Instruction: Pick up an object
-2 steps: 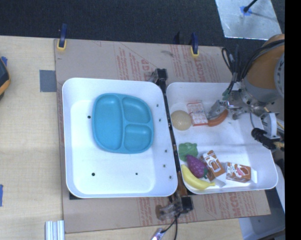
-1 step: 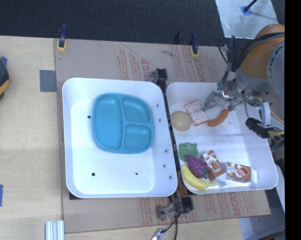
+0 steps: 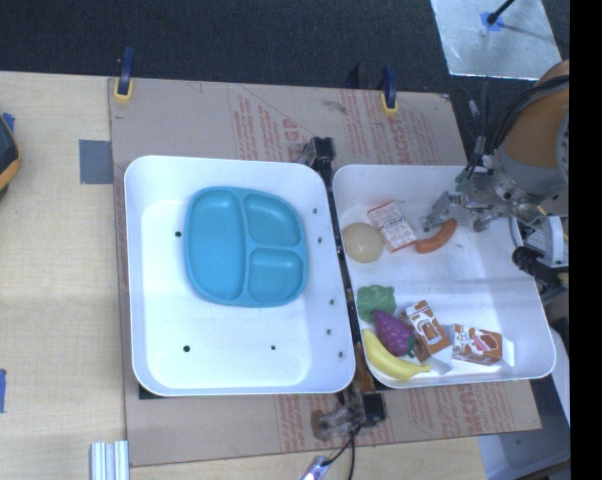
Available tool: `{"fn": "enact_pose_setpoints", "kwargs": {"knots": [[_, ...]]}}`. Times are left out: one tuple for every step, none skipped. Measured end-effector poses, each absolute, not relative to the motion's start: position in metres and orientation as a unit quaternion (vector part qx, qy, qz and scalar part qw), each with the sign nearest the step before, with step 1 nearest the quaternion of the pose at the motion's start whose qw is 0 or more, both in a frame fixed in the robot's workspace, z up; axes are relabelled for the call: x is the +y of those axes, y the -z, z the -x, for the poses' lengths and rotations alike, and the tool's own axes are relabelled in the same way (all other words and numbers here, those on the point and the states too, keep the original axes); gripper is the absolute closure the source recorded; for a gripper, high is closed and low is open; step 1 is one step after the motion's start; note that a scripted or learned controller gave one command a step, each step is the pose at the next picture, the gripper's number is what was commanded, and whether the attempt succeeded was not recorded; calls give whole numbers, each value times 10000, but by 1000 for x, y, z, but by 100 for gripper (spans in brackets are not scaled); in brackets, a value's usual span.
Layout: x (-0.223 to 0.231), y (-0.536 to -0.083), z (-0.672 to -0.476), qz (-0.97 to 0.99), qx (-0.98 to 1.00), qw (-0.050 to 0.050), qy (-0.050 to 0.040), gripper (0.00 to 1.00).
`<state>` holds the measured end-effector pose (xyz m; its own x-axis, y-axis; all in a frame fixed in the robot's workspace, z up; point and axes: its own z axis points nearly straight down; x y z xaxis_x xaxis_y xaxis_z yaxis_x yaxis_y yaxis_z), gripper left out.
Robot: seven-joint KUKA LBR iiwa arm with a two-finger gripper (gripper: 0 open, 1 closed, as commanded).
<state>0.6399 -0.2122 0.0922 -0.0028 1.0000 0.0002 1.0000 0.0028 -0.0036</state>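
No text is coming through clearly enough to read. Faint red lettering is running in lines across the brown cardboard sheet (image 3: 281, 118) lying on the surface under both bins, at 12 o'clock from the left bin and again along its 3 o'clock side, but the words are too blurred to make out. Three small printed packets in the right bin are showing red-and-white label graphics: one (image 3: 391, 225) sitting near the bin's 11 o'clock area, and two more (image 3: 427, 328) (image 3: 477, 345) lying toward 6 o'clock. Their printing is too small to tell any brand or number.
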Motion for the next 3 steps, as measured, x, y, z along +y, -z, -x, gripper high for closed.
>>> {"fn": "enact_pose_setpoints", "kwargs": {"knots": [[-194,-92,-656,7056,-7086,4,-5,0],[-192,-92,-623,7054,-7088,8,-19,0],[-175,-92,-656,7054,-7088,6,-9,0]]}}
